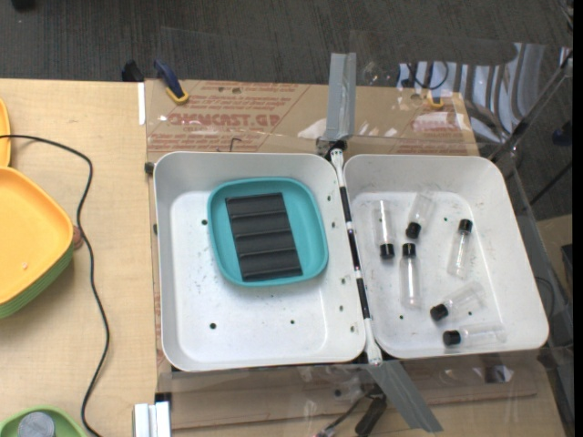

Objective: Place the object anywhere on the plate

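Can't tell how the tool is set right now, wide or narrow, so I'm not calling it.

Starting with the bins: the teal plate (221, 244) is sitting in the left bin (168, 280), up toward the far half and a bit nearer the wall shared with the other bin. A dark ribbed block (264, 235) is lying flat on the plate, taking up most of its middle, with the teal rim showing all round it.

The right bin (521, 280) is holding six clear vials with black caps, all lying on their sides:
- One vial (383, 221) is lying near the shared wall, cap pointing to the near edge.
- A second vial (420, 209) is lying just beside it, tilted.
- A third vial (411, 276) is lying right below those two, its cap almost touching the second one's cap.
- A fourth vial (461, 248) is lying further toward the bin's right wall, cap at the far end.
- The last two are sitting in the near right corner: a fifth vial (460, 302) and a sixth vial (475, 335), close together, caps facing left.

Whether any are touching, I can't say for sure.

Further out, a printed cardboard sheet (237, 116) is lying behind the bins. On the bench (118, 153) to the left, a black cable (92, 235) is snaking along, and a yellow dish (27, 235) is stacked on something green at the left edge.
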`<state>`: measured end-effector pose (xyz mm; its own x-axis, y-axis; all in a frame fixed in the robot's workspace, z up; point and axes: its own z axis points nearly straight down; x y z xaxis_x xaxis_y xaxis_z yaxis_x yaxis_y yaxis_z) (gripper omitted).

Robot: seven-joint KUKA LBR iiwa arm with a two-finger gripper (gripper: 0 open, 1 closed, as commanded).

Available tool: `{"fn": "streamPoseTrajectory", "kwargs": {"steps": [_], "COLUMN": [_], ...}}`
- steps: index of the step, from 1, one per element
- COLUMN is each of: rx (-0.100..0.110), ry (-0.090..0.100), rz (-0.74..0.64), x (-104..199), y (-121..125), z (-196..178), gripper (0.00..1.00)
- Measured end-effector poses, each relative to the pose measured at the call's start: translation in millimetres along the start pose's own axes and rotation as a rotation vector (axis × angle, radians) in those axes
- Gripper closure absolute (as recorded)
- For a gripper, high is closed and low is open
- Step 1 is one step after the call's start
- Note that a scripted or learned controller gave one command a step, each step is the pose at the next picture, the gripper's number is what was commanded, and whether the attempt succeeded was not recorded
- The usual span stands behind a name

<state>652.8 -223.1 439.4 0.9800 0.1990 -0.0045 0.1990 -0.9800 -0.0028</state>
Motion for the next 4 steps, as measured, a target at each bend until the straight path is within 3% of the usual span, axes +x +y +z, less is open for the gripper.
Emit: {"fn": "streamPoseTrajectory", "kwargs": {"steps": [4], "rx": [-0.002], "ry": [0.002], "rz": [-0.006], "x": [1.0], "y": [-0.4], "z": [-1.0], "gripper": [0.0]}}
